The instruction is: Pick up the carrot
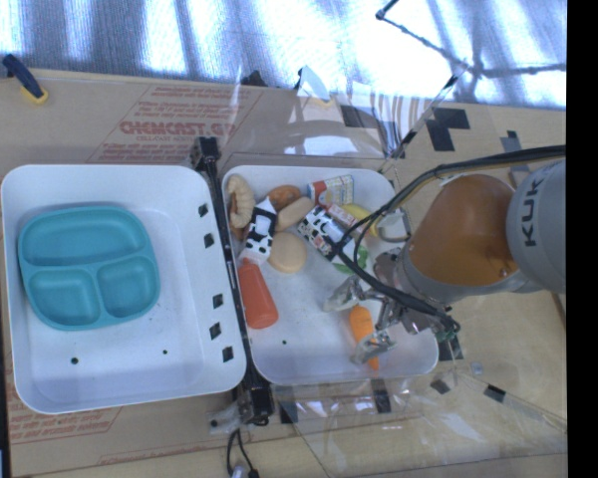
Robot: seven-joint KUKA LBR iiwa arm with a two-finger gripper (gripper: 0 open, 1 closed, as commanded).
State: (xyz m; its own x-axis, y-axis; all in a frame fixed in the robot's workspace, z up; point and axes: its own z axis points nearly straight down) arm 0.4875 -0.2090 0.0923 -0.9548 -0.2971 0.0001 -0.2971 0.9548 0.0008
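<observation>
Carrot [361, 323] is lying in the right bin [309, 361], in its lower right part, toward the lower middle-right of the frame. The hand [364, 319] is sitting directly over it, with metal fingers [377, 344] showing on either side of the orange piece; cannot tell whether the carrot is actually being gripped or whether the fingers are just resting around it. The arm [468, 232] is reaching in from the right, its orange band lying just above the wrist.

Also in the right bin: an orange-red bottle [257, 292] lying along the left wall, and a cluster of food items [289, 222] crowding the upper part.

Left bin [100, 366] is holding a teal divided plate [88, 265] in its upper left part. Both bins are sitting on the cardboard-covered bench [100, 118].
</observation>
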